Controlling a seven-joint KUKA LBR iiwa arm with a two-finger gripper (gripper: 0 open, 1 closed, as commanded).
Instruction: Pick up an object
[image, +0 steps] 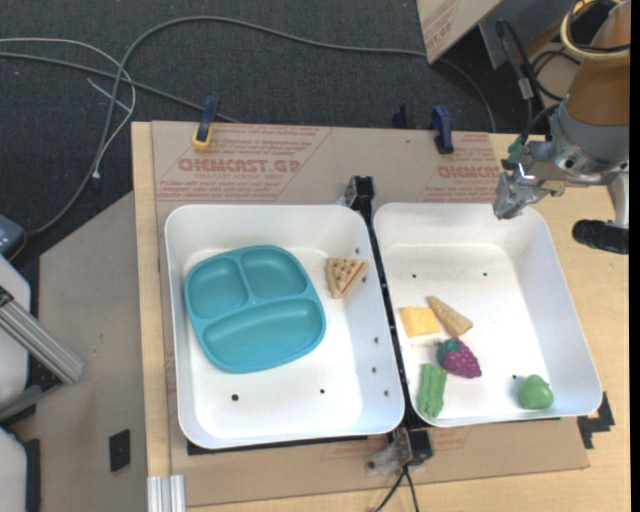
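Claw (507, 200) hangs, seemingly empty, over right bin's (560, 300) far rim.

Robotics lab, clamped cardboard-topped bench (300, 160), loose cables (110, 80), dark carpet (60, 150)

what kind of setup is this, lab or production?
Most likely a lab test bench: toy food such as the purple grapes in white bins, a cardboard sheet clamped over the bench, loose cables on dark carpet.
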